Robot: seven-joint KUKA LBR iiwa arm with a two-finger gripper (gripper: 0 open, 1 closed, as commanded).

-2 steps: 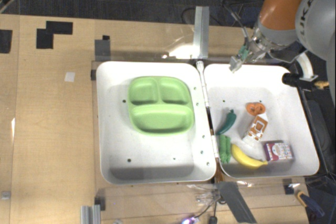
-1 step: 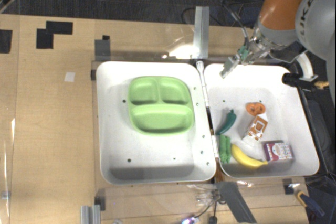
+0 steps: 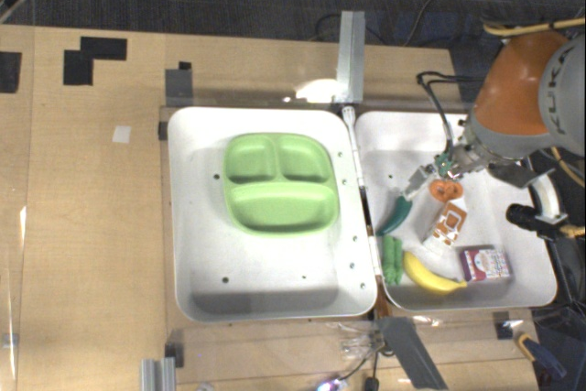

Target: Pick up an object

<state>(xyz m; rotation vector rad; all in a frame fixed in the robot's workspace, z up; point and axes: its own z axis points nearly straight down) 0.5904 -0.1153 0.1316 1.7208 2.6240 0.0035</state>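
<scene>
Wooden bench point(image 3: 82, 224) carries two white bins side by side: the left bin point(image 3: 197, 224) holds a green divided tray point(image 3: 279, 181) at its centre, the right bin point(image 3: 385, 137) the small things. At three o'clock the grey-and-orange arm point(image 3: 526, 96) reaches in, its gripper point(image 3: 447, 168) just above an orange toy point(image 3: 446, 190); whether the fingers are apart or closed I cannot tell. Toward six o'clock lie a banana point(image 3: 432, 277), a maroon carton point(image 3: 483, 265) and a green pepper point(image 3: 392, 257).

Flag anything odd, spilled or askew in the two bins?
Nothing looks spilled or damaged. The green divided plate sits flat in the left bin. In the right bin, the banana, maroon carton and other small items lie loose at mixed angles, as jumbled bin contents would.
</scene>
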